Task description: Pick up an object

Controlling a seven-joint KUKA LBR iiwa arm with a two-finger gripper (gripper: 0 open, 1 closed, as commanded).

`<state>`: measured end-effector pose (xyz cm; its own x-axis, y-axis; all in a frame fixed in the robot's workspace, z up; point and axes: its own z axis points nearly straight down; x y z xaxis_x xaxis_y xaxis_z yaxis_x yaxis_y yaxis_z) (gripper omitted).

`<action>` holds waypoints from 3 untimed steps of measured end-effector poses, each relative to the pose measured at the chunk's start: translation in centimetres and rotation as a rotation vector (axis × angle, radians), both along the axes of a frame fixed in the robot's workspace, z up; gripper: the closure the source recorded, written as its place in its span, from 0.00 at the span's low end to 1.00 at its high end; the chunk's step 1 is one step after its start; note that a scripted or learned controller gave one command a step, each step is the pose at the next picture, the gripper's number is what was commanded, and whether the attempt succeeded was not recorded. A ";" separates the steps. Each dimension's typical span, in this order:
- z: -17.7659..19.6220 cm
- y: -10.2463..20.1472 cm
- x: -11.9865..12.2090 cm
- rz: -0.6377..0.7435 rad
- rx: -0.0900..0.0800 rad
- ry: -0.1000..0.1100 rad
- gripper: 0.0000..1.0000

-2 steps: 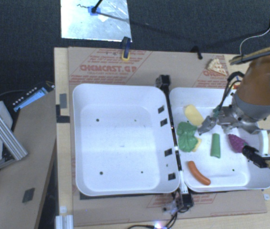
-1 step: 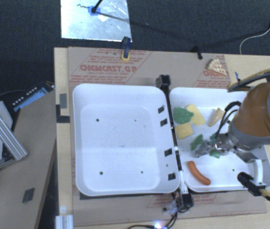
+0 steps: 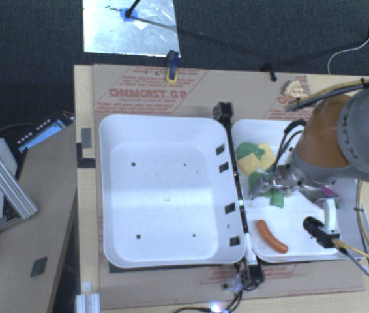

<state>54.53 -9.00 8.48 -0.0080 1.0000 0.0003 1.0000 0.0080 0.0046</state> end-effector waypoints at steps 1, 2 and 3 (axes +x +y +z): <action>0.0 0.6 1.9 -0.002 -0.001 0.001 0.00; 1.1 0.6 1.8 -0.004 -0.001 0.001 1.00; 2.1 0.6 1.9 -0.003 0.000 -0.001 1.00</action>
<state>56.47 -8.44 10.62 -0.0051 1.0000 0.0001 1.0000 0.0051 0.0057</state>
